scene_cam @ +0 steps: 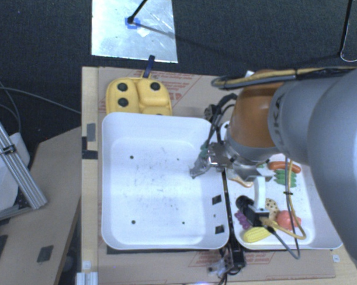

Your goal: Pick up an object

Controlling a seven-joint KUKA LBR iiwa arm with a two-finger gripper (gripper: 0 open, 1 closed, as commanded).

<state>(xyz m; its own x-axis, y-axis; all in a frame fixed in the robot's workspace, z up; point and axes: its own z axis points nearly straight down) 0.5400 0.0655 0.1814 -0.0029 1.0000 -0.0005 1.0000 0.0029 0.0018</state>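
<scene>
My gripper [200, 165] hangs over the right edge of the left white bin [123, 225], close to the wall between the two bins. Nothing is visible in its grasp. The grey arm with its orange band [255, 118] covers much of the right bin [321, 231]. Along that bin's near side lie a yellow corn-like piece [254, 234], a red-pink piece [287, 219], a purple piece [244, 219] and a spotted beige piece [271, 205]. An orange piece [279, 166] and a green piece [292, 179] lie further back.
A yellow plastic moulded object [139, 97] sits on the cardboard just behind the left bin. A shiny metal sheet [134, 25] lies on the dark floor beyond it. An aluminium frame [14, 162] stands at the left.
</scene>
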